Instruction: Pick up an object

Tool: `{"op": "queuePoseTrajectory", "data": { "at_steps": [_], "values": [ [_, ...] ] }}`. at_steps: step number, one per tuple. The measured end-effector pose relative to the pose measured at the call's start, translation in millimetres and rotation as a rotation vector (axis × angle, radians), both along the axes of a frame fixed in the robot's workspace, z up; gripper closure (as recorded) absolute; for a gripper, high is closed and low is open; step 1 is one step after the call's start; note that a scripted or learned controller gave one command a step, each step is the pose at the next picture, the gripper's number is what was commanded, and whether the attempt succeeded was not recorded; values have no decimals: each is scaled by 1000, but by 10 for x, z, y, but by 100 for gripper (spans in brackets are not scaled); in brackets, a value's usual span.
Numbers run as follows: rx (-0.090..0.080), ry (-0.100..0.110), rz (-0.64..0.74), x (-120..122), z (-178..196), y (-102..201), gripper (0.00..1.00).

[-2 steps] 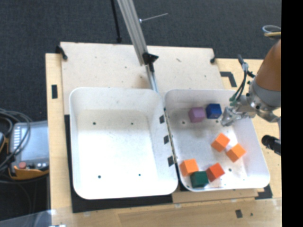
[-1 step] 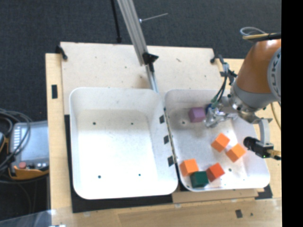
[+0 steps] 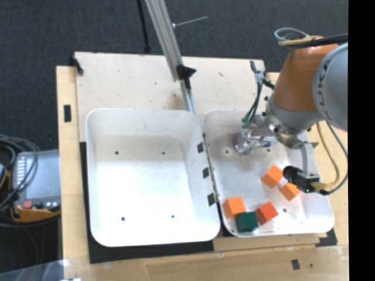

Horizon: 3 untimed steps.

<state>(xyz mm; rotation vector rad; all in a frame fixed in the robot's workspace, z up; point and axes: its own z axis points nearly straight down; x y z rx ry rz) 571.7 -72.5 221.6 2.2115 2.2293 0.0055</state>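
**Gripper low in right bin, blocks all toward the near side of it**

Bench (image 3: 117,75): tan board, far-left of the gripper. Its near edge is cut by the frame bottom.

Arm (image 3: 307,84): grey, orange band above the wrist, comes in from the right and sits over the right bin's far-right corner, hiding that corner and part of the rim. Upper arm is cut off at the frame edge.

Left bin (image 3: 96,157): white, well left of the gripper, touching the right bin along the shared wall.

Right bin (image 3: 225,174): white, directly under the gripper. Its far-right part is hidden behind the wrist.

Metal post (image 3: 167,37): slanted aluminium extrusion, far-left of the gripper, foot lands at the seam between the bins, top cut by the frame.

Gripper (image 3: 249,142): hangs over the far half of the right bin floor. Fingers are a blurred silver cluster against white; cannot tell whether they are wide or narrow. Nothing visible between them.

Blocks, all on the near side of the gripper, well apart from it:
- orange block (image 3: 272,176), nearest, near-right of the gripper
- second orange block (image 3: 290,191), just past it, partly covered by a black connector on the cable
- orange cube (image 3: 235,206), straight toward the near rim
- red-orange block (image 3: 266,212), near rim
- green block (image 3: 246,221), touching the orange cube, close to the red-orange block; dark, edges hard to make out.
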Motion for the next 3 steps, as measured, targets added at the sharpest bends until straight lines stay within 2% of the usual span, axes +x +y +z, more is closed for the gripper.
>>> {"op": "queuePoseTrajectory", "data": {
  "at_steps": [2,3],
  "values": [
    [0,0,1,-64,229,1148,100],
    [-1,6,-2,-120,99,1660,100]
  ]
}}
